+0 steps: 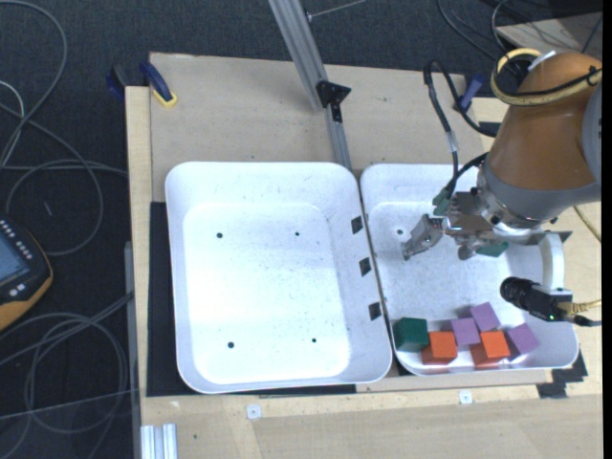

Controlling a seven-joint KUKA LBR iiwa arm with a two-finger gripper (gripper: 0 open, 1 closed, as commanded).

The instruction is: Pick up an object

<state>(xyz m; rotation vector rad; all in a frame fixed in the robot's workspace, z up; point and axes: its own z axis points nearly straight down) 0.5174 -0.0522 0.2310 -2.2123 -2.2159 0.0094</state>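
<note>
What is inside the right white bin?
The right bin holds blocks along its near edge: one green block, two orange blocks, three purple blocks. The end effector hangs above its floor. The arm covers the far right part.

**One fixed camera above the bench**

The single camera looks down at a slant on the bench (287,98), far enough to frame both white bins, the left bin (177,256) and right bin (382,185), plus surrounding floor cables (57,161).

The bins (263,185) look like smooth white plastic, speckled. The tabletop (239,113) is matt wood. The claw (442,239) looks metallic grey.
</note>
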